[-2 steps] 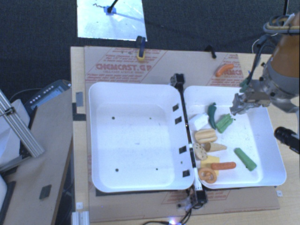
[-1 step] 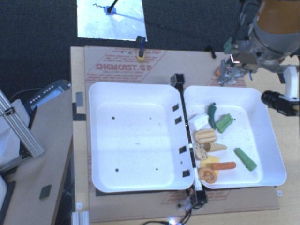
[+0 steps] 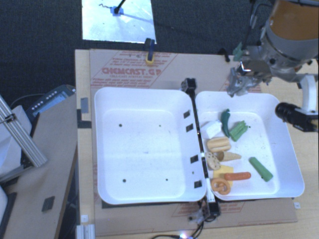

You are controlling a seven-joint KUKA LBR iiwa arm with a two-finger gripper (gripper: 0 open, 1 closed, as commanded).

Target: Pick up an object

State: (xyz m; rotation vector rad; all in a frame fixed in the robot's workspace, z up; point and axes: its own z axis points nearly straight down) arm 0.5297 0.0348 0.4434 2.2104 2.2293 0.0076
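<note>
The right bin [image 3: 286, 133] holds several toy foods along its left side: a white block [image 3: 213, 129], a dark green pepper [image 3: 226, 122], a green ridged piece [image 3: 239, 130], a bread roll [image 3: 218, 144], a tan cone [image 3: 229, 157], a spotted cracker [image 3: 213, 161], a yellow slab [image 3: 223, 171], an orange carrot [image 3: 238, 176], a pretzel [image 3: 221, 185] and a green stick [image 3: 261, 169]. My gripper [image 3: 239, 85] hangs above the bin's far rim, up and to the right of the pepper. Nothing shows in its grasp.
The left bin [image 3: 144, 143] lies beside the right one, with a black clip strip [image 3: 195, 133] along the shared wall. A black cylinder [image 3: 294, 114] juts in at the right. A reflective sheet [image 3: 118, 14] lies beyond the bench.
</note>
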